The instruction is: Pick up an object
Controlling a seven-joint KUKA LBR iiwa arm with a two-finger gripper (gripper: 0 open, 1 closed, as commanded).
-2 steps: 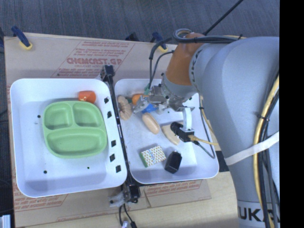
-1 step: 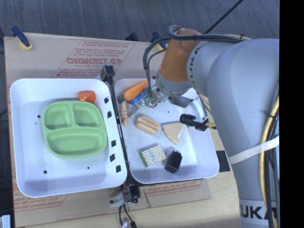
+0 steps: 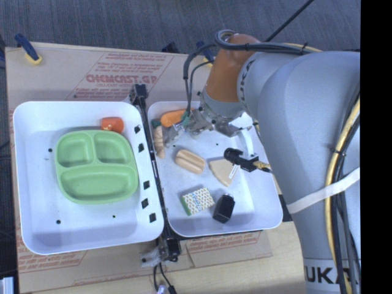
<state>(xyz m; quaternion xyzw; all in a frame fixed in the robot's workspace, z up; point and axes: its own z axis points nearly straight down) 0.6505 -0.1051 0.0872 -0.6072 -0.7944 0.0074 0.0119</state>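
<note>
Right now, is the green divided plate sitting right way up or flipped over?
Right way up. The green plate lies flat in the left bin, its three compartments facing the camera with raised rims between them. Nothing lies in them.

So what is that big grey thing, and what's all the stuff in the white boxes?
The big grey thing is a robot arm with an orange band. The camera looks down on it from above the bench, and the arm reaches in from the right. At its tip is a pincer for picking things up, low in the far corner of the right bin, by a carrot. I cannot see it holding anything. That bin also has a bread roll, a wedge, a patterned block and a black block. The left bin holds a green tray and an orange toy.
</note>
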